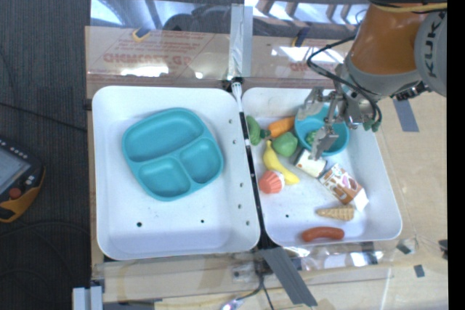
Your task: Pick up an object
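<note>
My gripper hangs low over the teal bowl in the back of the right bin, and its metal parts hide much of the bowl. Around the bowl lie an orange carrot, a green pepper, a yellow banana, a white block and a dark green piece. Nearer the front are a red strawberry, a printed snack box, an ice-cream cone and a red sausage.
The left bin holds a teal divided plate. A raised wall separates the two bins. The grey arm with its orange band comes in from the upper right above the right bin's back corner.
</note>
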Robot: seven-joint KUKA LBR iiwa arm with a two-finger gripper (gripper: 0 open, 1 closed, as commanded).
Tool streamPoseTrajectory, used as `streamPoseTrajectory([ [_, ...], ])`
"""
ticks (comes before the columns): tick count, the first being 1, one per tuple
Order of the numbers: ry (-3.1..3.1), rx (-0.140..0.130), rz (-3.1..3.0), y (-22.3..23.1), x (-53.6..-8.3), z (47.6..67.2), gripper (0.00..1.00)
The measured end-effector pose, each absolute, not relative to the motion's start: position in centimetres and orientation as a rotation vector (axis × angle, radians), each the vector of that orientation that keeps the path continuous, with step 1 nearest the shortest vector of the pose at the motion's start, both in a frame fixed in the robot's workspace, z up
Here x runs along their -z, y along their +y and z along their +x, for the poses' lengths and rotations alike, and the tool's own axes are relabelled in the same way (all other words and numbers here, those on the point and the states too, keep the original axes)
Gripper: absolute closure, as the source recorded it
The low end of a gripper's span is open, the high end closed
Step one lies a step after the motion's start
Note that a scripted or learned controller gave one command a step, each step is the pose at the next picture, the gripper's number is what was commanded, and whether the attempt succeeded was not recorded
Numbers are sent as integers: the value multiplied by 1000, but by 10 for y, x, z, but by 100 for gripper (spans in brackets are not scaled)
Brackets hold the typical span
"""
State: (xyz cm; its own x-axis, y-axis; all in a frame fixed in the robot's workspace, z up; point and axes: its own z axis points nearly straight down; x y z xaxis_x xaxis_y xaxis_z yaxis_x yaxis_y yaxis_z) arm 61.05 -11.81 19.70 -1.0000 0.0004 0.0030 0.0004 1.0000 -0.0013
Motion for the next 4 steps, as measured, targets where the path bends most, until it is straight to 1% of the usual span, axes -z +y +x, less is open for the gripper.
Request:
streamPoseTrajectory([
  [1, -3135, -3, -152, -111, -118, 577, 0],
  [2, -3121, -2, -365, -100, -89, 627, 0],
  [3, -3081, 4, -692, -126, -91, 551, 0],
  [4, -2885, 1, -1267, -104, -90, 627, 0],
])
